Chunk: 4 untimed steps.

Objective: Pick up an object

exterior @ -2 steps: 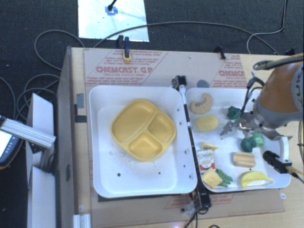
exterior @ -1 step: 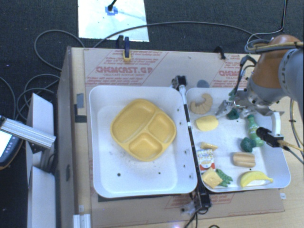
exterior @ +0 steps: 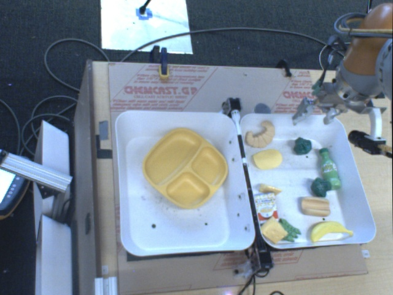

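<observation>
Left bin (exterior: 138,226): one tray (exterior: 185,166), central. Right bin (exterior: 359,198): croissant (exterior: 260,134) far left, bottle (exterior: 328,168) right, hot dog (exterior: 315,206) below it, banana (exterior: 330,231) at near right corner. Gripper (exterior: 319,112) over the right bin's far edge

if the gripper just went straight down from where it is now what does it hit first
Probably bare bin floor. The gripper hangs open over the right bin's far rim; the dark green piece and the croissant lie nearer the camera. From one slanted view, depth is uncertain.
</observation>
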Each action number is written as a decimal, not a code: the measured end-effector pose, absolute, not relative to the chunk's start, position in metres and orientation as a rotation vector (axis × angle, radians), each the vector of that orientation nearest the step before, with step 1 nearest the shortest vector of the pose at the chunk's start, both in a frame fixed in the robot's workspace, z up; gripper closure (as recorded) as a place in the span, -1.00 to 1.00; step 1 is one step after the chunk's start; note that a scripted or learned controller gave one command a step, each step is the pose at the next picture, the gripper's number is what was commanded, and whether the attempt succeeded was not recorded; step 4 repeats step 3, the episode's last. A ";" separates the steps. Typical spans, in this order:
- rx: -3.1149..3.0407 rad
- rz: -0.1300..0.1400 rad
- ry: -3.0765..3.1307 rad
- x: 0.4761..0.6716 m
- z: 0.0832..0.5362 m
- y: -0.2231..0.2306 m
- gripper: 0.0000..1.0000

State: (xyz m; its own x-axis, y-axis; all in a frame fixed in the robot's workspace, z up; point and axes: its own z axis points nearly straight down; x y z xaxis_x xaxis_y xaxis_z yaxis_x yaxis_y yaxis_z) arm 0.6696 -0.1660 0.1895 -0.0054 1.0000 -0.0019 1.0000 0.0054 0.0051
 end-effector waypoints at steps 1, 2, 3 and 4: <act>2.218 0.001 2.222 0.654 0.146 -0.177 -1.00; 2.216 0.001 2.225 0.650 0.084 -0.161 -1.00; 2.211 0.004 2.226 0.651 0.096 -0.161 1.00; 2.211 0.004 2.226 0.651 0.096 -0.161 1.00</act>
